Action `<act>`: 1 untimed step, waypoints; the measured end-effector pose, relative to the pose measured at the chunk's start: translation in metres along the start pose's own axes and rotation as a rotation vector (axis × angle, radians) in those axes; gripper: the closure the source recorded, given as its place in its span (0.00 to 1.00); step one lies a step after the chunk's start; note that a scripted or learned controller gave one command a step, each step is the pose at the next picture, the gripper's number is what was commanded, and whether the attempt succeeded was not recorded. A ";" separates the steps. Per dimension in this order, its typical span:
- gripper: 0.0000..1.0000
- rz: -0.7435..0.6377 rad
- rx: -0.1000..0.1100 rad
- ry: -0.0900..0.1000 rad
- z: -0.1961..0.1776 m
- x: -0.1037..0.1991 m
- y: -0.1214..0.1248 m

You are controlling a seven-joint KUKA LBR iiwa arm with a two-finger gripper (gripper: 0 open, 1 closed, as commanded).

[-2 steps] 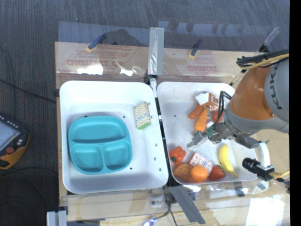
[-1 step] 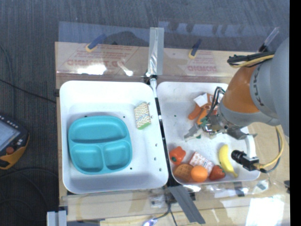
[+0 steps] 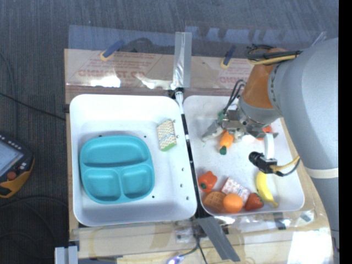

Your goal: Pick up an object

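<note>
In the right bin [image 3: 291, 202], my gripper [image 3: 225, 134] hangs low over the upper middle, its fingers [image 3: 210, 132] spread open. A small orange carrot [image 3: 226, 142] with a green tip lies just under it, between the spread fingers and not clamped. Along the bin's front edge lie an orange pepper [image 3: 207, 181], a brown bun [image 3: 215, 201], an orange [image 3: 232, 203], a pink-and-white packet [image 3: 235, 187], a red strawberry [image 3: 253, 202] and a yellow banana [image 3: 265, 188].
The left bin [image 3: 93, 106] holds a teal divided plate [image 3: 116, 167] and a speckled sponge [image 3: 166, 135] near the wall between the bins. The arm's grey body covers the right bin's right side. A small red thing [image 3: 267, 129] peeks out beside the wrist.
</note>
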State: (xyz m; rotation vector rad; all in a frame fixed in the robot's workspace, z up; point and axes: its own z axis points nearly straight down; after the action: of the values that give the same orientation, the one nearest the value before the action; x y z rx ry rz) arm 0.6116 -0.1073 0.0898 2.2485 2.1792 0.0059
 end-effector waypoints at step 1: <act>1.00 -0.003 0.000 -0.004 -0.010 0.000 0.001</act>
State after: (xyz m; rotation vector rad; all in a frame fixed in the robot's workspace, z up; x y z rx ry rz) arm 0.6120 -0.1074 0.1003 2.2434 2.1800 0.0013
